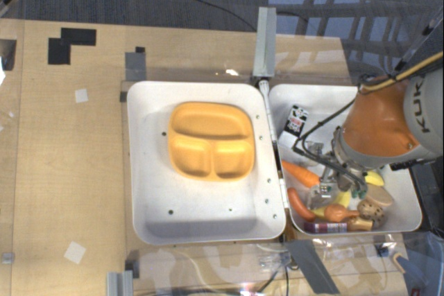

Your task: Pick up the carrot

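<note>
2 shallow white bins side by side on wooden bench [62,170]; left bin [149,218] holding 1 yellow divided tray [210,141], 3 compartments, 1 long at far side and 2 smaller at near side; tray roughly centred, slightly toward far half of bin.

Right bin [326,97] crowded along near half; carrot [300,173] lying flat, orange, slanted from the bin's left wall toward centre, thicker end disappearing under wrist hardware; touching or nearly touching gripper body, hard to tell which. Just nearer: 1 orange-red sausage-like piece [300,204] by left wall; 1 dark purple tube-like item [327,226] along near wall; 1 tan block with dark dots [375,205] toward near right corner; 1 yellow piece [374,179] peeking beside wrist. 1 small black-and-white card [297,119] alone in far left part of right bin, well apart from the heap.

Grey arm with orange band [378,123] reaching in from right, wrist angled down over middle of right bin; gripper [331,189] low among the items, just right of carrot; finger spread impossible to judge, tips lost in clutter and cabling; nothing visibly pinched; carrot resting on bin floor, not lifted.

Black cable [208,3] trailing across dark floor beyond bench.
</note>
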`<state>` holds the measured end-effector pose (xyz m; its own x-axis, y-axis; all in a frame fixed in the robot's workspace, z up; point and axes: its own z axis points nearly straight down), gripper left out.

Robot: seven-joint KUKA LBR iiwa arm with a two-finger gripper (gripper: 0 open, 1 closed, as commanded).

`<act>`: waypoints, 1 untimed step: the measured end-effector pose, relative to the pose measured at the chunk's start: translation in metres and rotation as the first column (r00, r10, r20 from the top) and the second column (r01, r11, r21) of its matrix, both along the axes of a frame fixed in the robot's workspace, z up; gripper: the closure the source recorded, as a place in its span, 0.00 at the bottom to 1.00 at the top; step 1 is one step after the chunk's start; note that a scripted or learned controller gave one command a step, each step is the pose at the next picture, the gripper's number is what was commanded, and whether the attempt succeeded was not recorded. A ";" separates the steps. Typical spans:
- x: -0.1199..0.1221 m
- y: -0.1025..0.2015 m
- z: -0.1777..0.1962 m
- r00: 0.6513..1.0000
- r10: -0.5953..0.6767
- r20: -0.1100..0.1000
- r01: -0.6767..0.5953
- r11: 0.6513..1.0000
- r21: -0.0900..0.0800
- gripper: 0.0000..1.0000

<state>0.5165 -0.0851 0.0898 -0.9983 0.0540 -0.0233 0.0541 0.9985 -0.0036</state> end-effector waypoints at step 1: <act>-0.001 -0.001 0.000 0.997 -0.071 -0.003 0.071 0.997 0.003 0.00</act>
